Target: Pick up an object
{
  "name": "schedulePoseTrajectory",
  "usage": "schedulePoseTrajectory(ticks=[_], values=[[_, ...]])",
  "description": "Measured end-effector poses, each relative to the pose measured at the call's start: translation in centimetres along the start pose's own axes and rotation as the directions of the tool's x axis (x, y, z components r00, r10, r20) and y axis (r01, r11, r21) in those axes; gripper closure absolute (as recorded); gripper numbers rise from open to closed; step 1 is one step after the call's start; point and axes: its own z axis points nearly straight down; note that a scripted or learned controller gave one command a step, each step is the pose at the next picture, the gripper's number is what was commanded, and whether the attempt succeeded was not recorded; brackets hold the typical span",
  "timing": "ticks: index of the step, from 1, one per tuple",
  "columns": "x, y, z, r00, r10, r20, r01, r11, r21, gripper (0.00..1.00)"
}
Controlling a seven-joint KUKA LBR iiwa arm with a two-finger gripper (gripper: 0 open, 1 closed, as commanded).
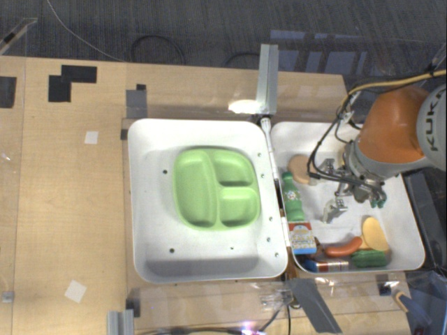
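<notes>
Objects for picking crowd the right bin [412, 218]: the gripper [335, 209] hangs over its bare white middle, touching none of them, and whether it is spread or closed cannot be told. Left of it a green bottle [292, 199] lies along the dividing wall, a small carton [302, 237] below it and a tan round piece [300, 168] above. Toward the near rim sit a yellow piece [374, 233], a red sausage shape [342, 246] and a green one [368, 259]. Next door, the left bin [150, 208] holds a green divided tray [215, 187] with open floor around it.
</notes>
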Motion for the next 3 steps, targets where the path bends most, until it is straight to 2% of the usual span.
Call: schedulePoseTrajectory(ticks=[1, 2, 3], values=[[-0.4, -5.0, -4.0, 0.990, -0.141, -0.003, 0.141, 0.990, 0.001, 0.00], [2.6, -3.2, -0.1, 0.944, -0.331, 0.000, 0.331, 0.944, 0.002, 0.00], [-4.7, -0.1, 0.2, 0.913, -0.408, 0.001, 0.408, 0.913, -0.003, 0.00]])
